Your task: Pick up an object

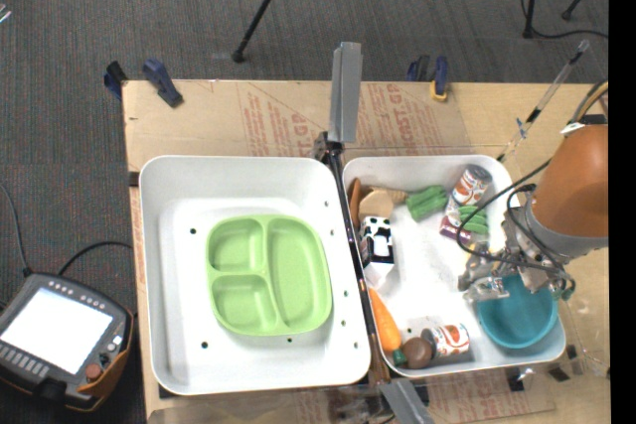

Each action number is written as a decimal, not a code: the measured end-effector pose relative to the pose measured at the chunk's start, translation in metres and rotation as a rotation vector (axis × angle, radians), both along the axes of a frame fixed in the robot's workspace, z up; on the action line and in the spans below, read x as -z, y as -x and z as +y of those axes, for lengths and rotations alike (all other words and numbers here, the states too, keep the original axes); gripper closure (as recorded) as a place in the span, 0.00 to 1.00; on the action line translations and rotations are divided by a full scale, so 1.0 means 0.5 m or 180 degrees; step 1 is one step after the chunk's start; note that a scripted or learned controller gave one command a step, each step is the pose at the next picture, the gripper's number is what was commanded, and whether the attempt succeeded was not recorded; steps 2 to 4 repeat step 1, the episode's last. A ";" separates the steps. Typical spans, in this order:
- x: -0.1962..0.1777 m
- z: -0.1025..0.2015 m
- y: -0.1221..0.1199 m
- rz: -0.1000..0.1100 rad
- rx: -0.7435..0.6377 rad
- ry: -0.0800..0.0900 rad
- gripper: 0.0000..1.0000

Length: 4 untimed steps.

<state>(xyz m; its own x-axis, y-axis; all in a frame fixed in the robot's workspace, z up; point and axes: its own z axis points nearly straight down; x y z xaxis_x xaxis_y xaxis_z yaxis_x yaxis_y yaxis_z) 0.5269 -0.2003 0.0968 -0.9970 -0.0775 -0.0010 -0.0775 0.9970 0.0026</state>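
The right bin (427, 263) holds several objects. A teal bowl (517, 321) sits in its near right corner. A carrot (384, 318) lies along the left wall, with a black-and-white cow-patterned item (377, 241) above it. A green toy (427, 202) and an upright can (471, 186) are at the back. Another can (450, 340) lies on its side beside a brown ball (418, 352) at the front. My gripper (489, 285) hangs low over the bowl's upper left rim, under the arm's orange band (579, 182). A purple and green packet (465, 226) lies just left of the wrist.
The left bin (169, 204) holds a light green divided plate (268, 273). A grey post (345, 99) stands at the back between the bins. Blue and yellow clamps (159, 79) grip the cardboard bench top. A teach pendant (60, 333) lies at the lower left.
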 end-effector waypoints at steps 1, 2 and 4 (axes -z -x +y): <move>0.019 -0.025 -0.031 0.0000 0.0741 0.0002 1.00; 0.019 -0.025 -0.031 0.0000 0.0741 0.0002 1.00; 0.019 -0.025 -0.031 0.0000 0.0741 0.0002 1.00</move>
